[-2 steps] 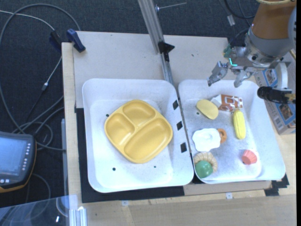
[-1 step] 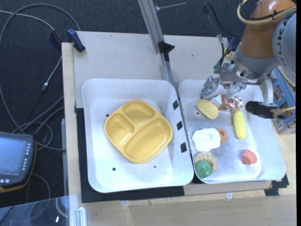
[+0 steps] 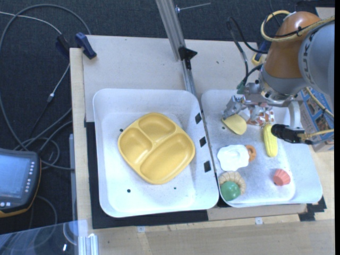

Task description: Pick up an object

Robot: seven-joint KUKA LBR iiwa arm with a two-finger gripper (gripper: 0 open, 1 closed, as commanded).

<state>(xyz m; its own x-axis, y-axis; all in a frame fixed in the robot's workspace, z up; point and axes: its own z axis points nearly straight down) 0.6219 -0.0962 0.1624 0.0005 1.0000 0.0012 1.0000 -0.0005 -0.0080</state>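
My claw (image 3: pixel 237 106) hangs at the right bin's far edge, grip unclear; the yellow wedge (image 3: pixel 235 124) looks light, slick—pinch its flanks.

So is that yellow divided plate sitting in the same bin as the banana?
No, the yellow plate lies alone in the left bin, while the banana lies in the right bin.

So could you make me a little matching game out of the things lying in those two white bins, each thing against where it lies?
Things:
1. yellow divided plate
2. banana
3. green ball
4. red piece

Places:
A. near corner of the right bin, by the divider
B. middle of the left bin
C. right bin, toward its right side, below the banana
D. right bin, just under the arm

Pairs: 1-B, 2-D, 3-A, 4-C
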